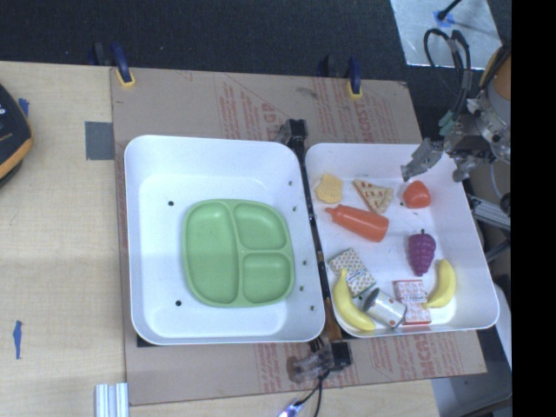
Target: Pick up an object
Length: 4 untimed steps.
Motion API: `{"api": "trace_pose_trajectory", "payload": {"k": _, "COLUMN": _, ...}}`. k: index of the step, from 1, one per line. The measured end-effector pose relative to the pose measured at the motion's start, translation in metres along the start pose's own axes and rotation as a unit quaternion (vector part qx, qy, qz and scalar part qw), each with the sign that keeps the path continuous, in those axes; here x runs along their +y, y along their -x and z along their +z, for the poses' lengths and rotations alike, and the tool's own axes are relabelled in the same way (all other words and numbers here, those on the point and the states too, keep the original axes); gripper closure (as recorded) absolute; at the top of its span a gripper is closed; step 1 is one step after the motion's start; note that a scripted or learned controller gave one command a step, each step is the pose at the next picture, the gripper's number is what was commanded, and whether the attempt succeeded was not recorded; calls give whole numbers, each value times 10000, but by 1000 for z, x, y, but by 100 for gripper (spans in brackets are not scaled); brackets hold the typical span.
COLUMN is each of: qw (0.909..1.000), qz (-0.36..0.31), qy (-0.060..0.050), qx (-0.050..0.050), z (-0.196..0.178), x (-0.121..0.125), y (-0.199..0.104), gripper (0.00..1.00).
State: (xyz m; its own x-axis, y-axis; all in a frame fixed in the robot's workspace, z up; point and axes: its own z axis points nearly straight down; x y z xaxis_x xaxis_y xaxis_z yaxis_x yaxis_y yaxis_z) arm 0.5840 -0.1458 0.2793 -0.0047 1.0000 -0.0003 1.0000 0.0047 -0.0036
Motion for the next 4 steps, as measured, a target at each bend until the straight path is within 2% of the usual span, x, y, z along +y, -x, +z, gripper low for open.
{"api": "trace_pose_trajectory", "payload": {"k": 1, "qw": 10000, "qz": 4, "qy": 34, "qx": -5, "z": 163, "x": 20, "y": -36, "gripper": 0}}
{"api": "trace_pose_trajectory", "payload": {"k": 2, "qw": 10000, "qz": 11, "qy": 11, "qx": -4, "z": 112, "x": 56, "y": 16, "gripper": 0}}
{"api": "trace_pose_trajectory", "payload": {"k": 3, "qw": 10000, "qz": -4, "qy": -9, "qx": -1, "z": 188, "x": 45, "y": -13, "gripper": 0}}
{"api": "trace_pose_trajectory", "payload": {"k": 4, "qw": 10000, "qz": 9, "qy": 12, "qx": -6, "z": 90, "x": 32, "y": 63, "gripper": 0}}
